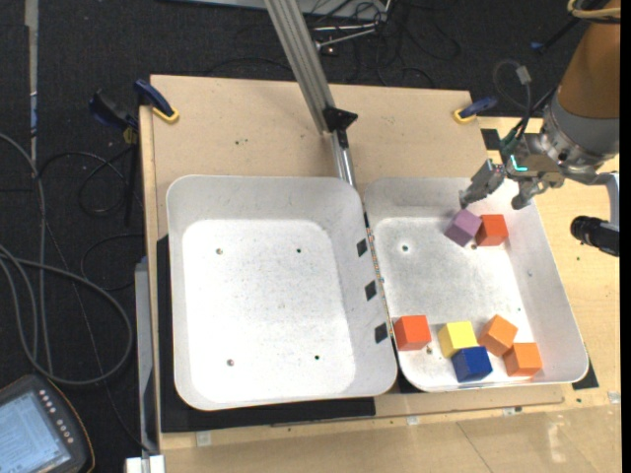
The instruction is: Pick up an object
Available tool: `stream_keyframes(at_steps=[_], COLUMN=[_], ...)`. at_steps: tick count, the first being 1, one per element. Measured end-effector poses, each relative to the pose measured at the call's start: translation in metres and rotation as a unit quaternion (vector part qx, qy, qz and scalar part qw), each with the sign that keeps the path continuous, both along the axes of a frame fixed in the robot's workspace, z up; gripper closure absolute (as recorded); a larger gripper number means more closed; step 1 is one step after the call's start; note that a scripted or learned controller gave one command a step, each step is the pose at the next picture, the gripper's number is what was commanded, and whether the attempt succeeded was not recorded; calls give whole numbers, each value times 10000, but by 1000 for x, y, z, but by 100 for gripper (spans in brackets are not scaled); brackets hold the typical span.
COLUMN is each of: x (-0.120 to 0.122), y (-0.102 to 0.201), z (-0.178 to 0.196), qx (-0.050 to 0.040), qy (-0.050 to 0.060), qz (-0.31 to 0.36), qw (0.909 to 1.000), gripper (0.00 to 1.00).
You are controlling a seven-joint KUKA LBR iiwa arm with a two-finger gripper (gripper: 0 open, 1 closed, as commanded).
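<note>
My gripper (501,193) hangs open over the far end of the right bin (493,294), its two fingers spread apart. Just below it lie a purple cube (461,228) and an orange cube (492,230), side by side and touching; neither sits between the fingers. At the bin's near end rest an orange cube (412,331), a yellow cube (456,338), a blue cube (472,363) and two more orange cubes (500,333) (523,359).
The left bin (266,289) lies beside the right one, with black clips along the seam (371,289). A slanted metal pole (301,47) crosses the back of the bench. Clamps sit at the bench's far corners (158,101).
</note>
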State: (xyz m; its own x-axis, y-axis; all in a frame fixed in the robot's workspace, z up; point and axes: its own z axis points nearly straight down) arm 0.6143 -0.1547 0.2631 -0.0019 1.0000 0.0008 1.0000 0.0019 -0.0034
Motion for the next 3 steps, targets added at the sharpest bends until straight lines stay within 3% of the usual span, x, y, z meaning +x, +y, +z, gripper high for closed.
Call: stream_keyframes(at_steps=[1,3], x=[1,-6], y=[0,-8], z=[2,-116], qx=[-3,-2], qy=[-17,11], qz=[3,-16], qw=[10000,10000], gripper=[0,0])
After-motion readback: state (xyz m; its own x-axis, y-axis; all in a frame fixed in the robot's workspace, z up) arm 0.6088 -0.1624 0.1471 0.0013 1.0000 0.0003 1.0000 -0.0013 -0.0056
